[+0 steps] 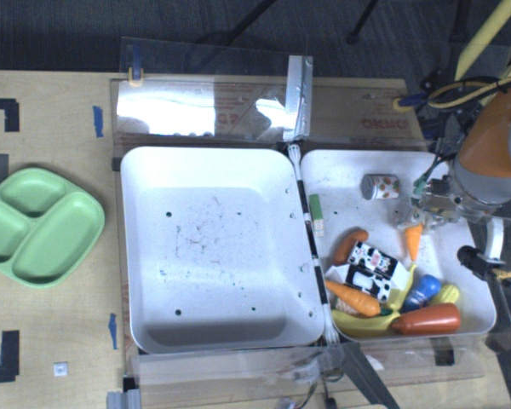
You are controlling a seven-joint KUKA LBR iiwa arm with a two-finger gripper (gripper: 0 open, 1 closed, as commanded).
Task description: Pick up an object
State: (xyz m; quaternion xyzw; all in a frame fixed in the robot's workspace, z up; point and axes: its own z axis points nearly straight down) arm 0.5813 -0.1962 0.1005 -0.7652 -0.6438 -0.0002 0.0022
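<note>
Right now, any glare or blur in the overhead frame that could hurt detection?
Camera view: strong glare on the clear panel behind the left bin; soft shadow along that bin's near wall; the toys in the right bin are evenly lit but slightly soft; the arm is blurred at the frame edge.

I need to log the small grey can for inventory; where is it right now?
In the camera view, the grey can lies in the upper part of the right bin, above the carrot and left of the arm.

A grey KUKA arm (pixel 485 173) with a broad orange band (pixel 494 139) above its wrist, yellow and black cables (pixel 460 92) trailing behind.
</note>
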